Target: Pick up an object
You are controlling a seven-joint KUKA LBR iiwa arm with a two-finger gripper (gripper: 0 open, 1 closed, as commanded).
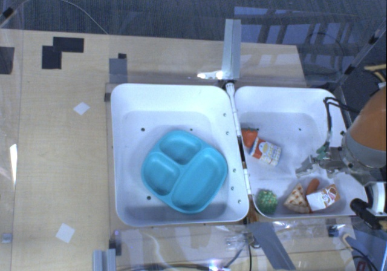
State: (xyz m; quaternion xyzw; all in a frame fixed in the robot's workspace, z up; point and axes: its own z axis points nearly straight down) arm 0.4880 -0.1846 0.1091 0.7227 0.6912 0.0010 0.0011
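Note:
The right bin [284,103] holds several small items. An orange carrot-like piece [249,138] lies against its left wall, beside a white and orange carton [266,152]. Along the front wall lie a green broccoli piece [266,201], a pizza slice [295,199], a red sausage [312,186] and a white and orange packet [323,198]. My gripper [311,166] reaches in from the right and hangs just above the sausage and pizza slice, right of the carton. I see nothing held in it.
In the left bin [136,112] a blue divided plate [184,171] lies tilted. A metal post [232,49] stands behind the divider between the bins. The arm's orange band [370,127] is over the right bin's right wall, with a black cable [330,120] looping beside it.

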